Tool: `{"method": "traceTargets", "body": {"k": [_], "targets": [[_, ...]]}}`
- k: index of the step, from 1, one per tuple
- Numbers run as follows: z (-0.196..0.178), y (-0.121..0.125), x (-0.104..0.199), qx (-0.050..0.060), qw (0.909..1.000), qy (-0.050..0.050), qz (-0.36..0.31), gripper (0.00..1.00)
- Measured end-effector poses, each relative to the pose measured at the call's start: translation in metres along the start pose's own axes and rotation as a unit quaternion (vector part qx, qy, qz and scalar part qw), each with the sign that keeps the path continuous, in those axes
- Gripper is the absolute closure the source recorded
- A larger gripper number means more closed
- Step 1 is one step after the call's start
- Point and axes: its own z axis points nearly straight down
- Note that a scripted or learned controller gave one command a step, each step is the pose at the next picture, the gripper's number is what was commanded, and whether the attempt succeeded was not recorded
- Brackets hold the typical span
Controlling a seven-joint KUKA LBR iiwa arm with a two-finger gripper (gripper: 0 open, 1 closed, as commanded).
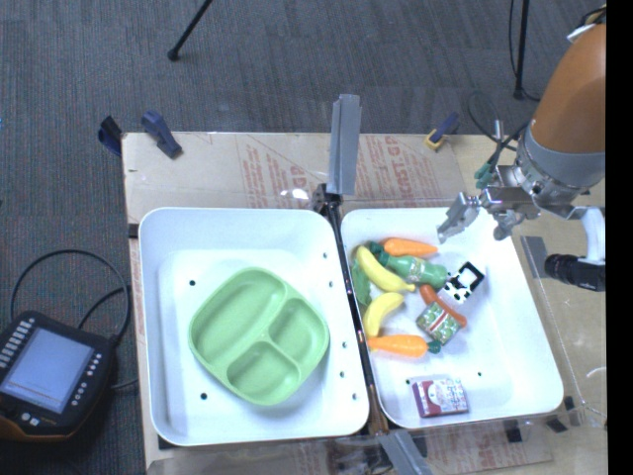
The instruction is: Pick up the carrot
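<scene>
Dark grey carpet (297, 57) with a fine ribbed weave covers the floor around the bench. A thin black stand leg (196, 18) slants across it at the top left, and another black pole (521, 38) stands at the top right. The bench top (257, 166) is pale brown board printed with faded red lettering. Blue clamps (158, 133) grip its far left corner, and a handheld control pendant (49, 374) with a cable lies on the carpet at the lower left.
</scene>
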Motion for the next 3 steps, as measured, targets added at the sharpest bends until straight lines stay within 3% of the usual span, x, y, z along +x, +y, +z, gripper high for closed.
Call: {"method": "traceTargets", "body": {"k": [1,2,3], "targets": [[0.118,-0.040,-0.023,0.000,0.9972,0.001,-0.075,0.00],[0.176,-0.093,0.034,-0.016,0.9944,-0.004,-0.104,0.00],[0.190,-0.123,0.035,0.000,0.9843,0.001,-0.177,0.00]]}}
